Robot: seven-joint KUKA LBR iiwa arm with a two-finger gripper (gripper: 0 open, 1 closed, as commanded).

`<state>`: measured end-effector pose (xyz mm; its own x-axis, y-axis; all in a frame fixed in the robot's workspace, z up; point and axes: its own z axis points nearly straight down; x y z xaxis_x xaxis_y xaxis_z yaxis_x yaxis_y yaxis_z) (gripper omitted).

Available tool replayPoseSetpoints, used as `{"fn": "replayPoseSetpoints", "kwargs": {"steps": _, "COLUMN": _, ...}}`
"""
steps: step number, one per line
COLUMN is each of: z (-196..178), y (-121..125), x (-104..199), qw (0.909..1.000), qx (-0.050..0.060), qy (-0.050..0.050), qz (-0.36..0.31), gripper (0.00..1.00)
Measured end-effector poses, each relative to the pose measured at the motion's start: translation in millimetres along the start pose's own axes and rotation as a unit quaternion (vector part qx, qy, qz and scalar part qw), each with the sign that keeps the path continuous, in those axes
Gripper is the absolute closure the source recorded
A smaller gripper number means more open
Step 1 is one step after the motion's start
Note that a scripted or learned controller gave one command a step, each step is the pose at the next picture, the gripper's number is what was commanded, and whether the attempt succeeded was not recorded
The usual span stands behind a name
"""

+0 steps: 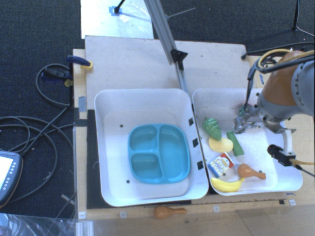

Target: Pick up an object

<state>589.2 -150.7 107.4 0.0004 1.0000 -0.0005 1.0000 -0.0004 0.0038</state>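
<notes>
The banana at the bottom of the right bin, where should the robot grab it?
Probably at the thick middle of the banana, coming straight down from above. It lies flat along the bin's front wall, curved ends turned up, so the fingers should close across its narrow width. The small box sits close behind it, so there's little room on that side.

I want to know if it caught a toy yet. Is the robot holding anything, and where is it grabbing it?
Nothing seems held. The pincer hangs over the right bin, above the green stick, with no toy between its fingers.
</notes>
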Motion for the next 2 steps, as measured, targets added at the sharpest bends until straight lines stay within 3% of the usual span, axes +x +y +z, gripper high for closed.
{"fn": "replayPoseSetpoints", "kwargs": {"steps": 2, "z": -115, "y": -3, "x": 2, "qw": 1.0000, "qx": -0.002, "qy": -0.001, "qz": -0.003, "gripper": 1.00}}
